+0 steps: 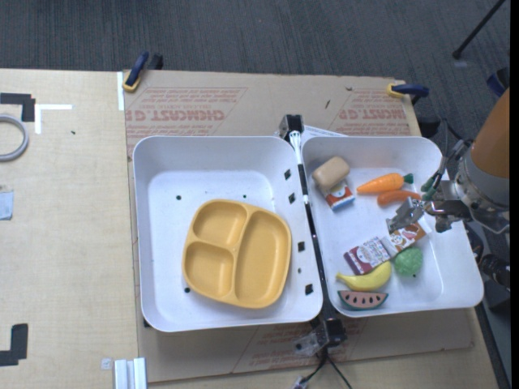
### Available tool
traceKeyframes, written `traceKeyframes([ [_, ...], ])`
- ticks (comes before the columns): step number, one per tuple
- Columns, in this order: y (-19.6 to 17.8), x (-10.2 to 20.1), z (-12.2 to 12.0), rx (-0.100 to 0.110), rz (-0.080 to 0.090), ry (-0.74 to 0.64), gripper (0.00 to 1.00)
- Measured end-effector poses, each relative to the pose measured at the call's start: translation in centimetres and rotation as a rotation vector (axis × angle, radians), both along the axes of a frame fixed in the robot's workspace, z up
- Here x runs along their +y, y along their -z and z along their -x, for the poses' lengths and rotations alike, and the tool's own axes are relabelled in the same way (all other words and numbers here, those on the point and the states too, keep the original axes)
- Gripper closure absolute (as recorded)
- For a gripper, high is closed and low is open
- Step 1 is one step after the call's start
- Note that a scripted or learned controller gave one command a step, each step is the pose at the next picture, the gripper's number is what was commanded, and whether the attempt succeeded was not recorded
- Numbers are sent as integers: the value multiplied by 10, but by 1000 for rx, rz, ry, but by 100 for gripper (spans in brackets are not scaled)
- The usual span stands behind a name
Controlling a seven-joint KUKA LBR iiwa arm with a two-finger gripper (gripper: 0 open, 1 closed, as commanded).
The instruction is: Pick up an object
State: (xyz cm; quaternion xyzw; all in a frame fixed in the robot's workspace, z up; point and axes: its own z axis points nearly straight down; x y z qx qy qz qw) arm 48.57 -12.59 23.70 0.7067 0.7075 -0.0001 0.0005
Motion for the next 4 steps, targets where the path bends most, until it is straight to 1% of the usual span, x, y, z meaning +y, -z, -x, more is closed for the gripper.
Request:
traceKeyframes([
  [1, -10, 0, -1, 0, 1, 1, 100],
  [2, -121, 28, 7, -1, 1, 182, 100],
  [3, -130, 28, 6, -2, 3, 179, 100],
  [4, -54, 18, 7, 0, 0, -153, 100],
])
